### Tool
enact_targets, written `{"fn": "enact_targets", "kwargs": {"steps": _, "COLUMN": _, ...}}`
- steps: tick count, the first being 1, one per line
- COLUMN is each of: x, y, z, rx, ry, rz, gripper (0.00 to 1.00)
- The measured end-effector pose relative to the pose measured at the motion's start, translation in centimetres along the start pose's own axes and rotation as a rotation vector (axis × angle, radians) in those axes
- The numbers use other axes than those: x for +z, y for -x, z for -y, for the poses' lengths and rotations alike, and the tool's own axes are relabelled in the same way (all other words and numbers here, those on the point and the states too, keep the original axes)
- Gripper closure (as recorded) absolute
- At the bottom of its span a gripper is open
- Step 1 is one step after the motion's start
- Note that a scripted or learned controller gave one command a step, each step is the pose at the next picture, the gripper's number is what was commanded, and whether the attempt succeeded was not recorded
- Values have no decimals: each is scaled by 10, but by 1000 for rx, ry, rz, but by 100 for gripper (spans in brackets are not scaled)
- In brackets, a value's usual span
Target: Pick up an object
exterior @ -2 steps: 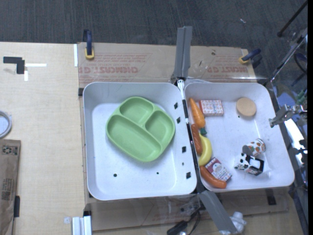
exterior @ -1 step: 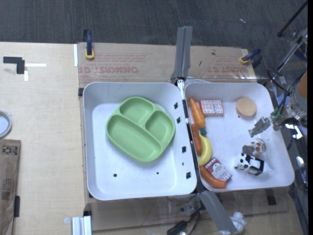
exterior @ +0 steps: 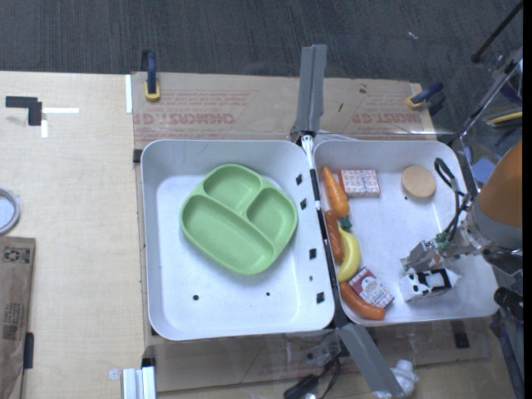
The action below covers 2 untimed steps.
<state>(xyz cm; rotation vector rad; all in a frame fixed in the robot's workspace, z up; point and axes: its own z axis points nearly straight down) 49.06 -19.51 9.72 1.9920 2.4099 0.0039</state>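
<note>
End effector (exterior: 420, 260) low in right bin (exterior: 391, 152), finger state unclear; carrot (exterior: 335, 191) long axis near-far, beside divider.

green plate (exterior: 239, 229), orange carrot (exterior: 335, 191), yellow banana (exterior: 349, 258)

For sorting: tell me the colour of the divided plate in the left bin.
Light green; the divided plate shows clearly in the camera view.
</note>
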Motion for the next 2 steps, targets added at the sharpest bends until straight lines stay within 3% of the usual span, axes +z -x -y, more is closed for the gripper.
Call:
{"fn": "enact_targets", "kwargs": {"steps": 1, "x": -9, "y": 1, "z": -1, "rx": 3, "ry": 2, "rz": 2, "gripper": 100}}
{"fn": "enact_targets", "kwargs": {"steps": 2, "x": -122, "y": -42, "z": -18, "rx": 350, "ry": -16, "rz": -6, "gripper": 100}}
